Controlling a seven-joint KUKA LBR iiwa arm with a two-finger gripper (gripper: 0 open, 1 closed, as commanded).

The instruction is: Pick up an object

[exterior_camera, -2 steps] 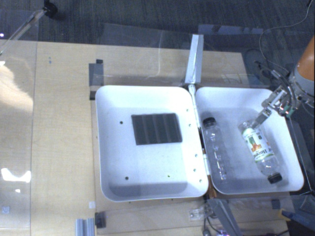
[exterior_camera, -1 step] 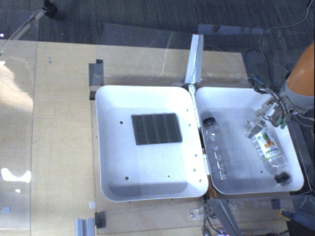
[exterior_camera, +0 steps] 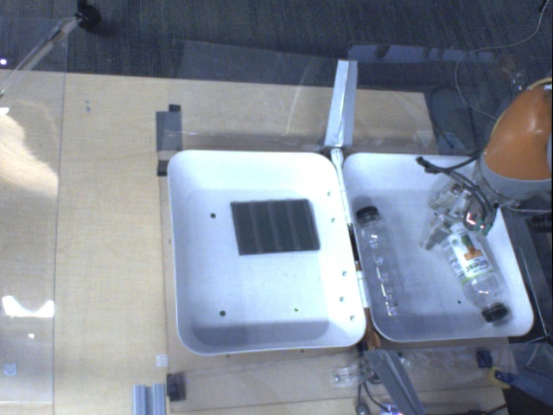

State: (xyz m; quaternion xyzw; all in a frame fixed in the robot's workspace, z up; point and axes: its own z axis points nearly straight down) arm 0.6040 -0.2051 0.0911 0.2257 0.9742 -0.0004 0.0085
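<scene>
- Bottles first: in the right bin (exterior_camera: pixel 510 318), a labelled bottle (exterior_camera: pixel 473 271) lies along the near-right wall, dark cap toward the near corner; a clear bottle (exterior_camera: pixel 378 262) lies along the divider with the left bin (exterior_camera: pixel 186 258).
- Neither bottle is lifted; both rest on the bin floor, so by my reading the pick is not yet made.
- Gripper (exterior_camera: pixel 456 214) hangs just beyond the labelled bottle's far end, low in the right bin; whether it is released or clenched I cannot tell.
- Room: bare floor lies between the two bottles, yet each hugs a wall, leaving little clearance on that side.
- Farther off, the left bin holds a dark ridged block (exterior_camera: pixel 275 226) at its middle.
</scene>
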